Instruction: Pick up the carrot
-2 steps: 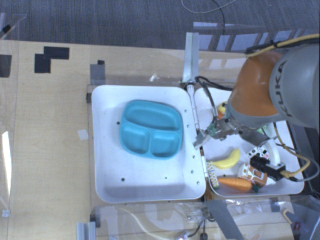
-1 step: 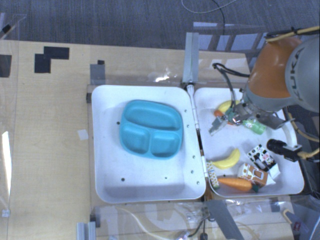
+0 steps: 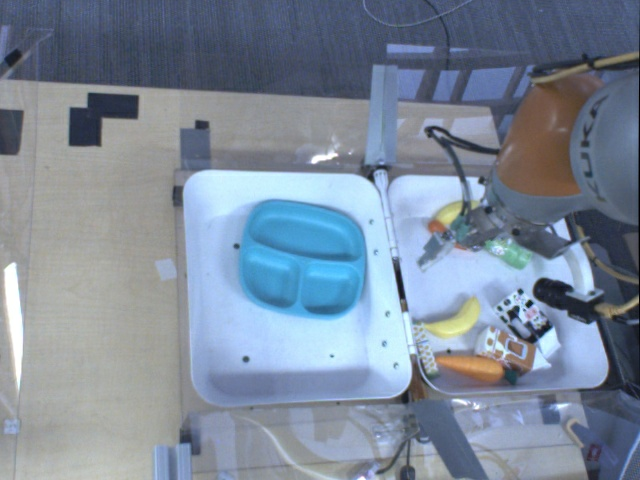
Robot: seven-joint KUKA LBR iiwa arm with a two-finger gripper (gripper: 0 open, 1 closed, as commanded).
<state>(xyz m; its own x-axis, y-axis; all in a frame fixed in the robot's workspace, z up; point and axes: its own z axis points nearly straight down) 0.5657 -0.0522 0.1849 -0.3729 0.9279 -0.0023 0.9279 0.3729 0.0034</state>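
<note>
A robotics lab, by the look of it: a pale wooden worktop (image 3: 90, 298) carries two white bins (image 3: 290, 388) on a metal frame (image 3: 381, 108), black markers (image 3: 100, 116) stuck down, a loose cable (image 3: 420, 8) trailing over grey carpet (image 3: 200, 23).

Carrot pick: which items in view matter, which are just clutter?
Job:
- carrot, right bin's near edge
- tool, farther back in that bin

Clutter:
- blue tray, left bin
- banana
- black-and-white box
- green object
</note>
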